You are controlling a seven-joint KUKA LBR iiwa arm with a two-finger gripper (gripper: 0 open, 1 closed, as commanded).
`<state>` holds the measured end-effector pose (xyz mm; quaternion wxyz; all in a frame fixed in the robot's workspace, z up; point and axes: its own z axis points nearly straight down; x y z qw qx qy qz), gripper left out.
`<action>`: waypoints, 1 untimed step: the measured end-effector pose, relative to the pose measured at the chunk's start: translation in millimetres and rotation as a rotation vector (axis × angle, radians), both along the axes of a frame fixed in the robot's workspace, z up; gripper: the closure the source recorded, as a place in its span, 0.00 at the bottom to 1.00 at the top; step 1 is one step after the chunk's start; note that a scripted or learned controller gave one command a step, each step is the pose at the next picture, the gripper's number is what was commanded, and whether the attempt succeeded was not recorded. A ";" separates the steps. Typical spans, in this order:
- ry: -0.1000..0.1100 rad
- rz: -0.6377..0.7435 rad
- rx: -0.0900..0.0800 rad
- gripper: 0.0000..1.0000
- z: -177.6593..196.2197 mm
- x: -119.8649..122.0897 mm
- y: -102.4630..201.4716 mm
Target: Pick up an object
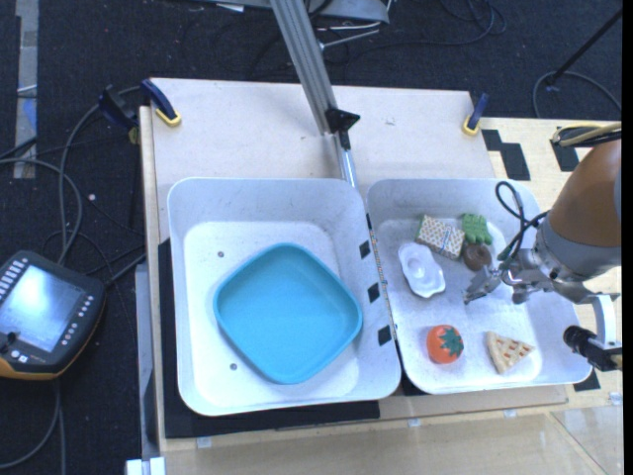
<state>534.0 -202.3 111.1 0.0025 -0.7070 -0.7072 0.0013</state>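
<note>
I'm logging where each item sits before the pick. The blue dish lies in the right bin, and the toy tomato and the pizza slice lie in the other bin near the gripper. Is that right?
Not quite. The camera view shows the blue dish in the left bin, not the right one. The toy tomato and the pizza slice do lie in the other bin, near the gripper.

Single overhead camera, slanted down over bins [198, 216]

Tomato [445, 343], pizza slice [508, 351], white shell [421, 269] in right bin [564, 369].
</note>
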 end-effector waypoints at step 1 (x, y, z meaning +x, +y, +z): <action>-0.004 0.000 -0.001 0.00 -16.3 -0.1 0.4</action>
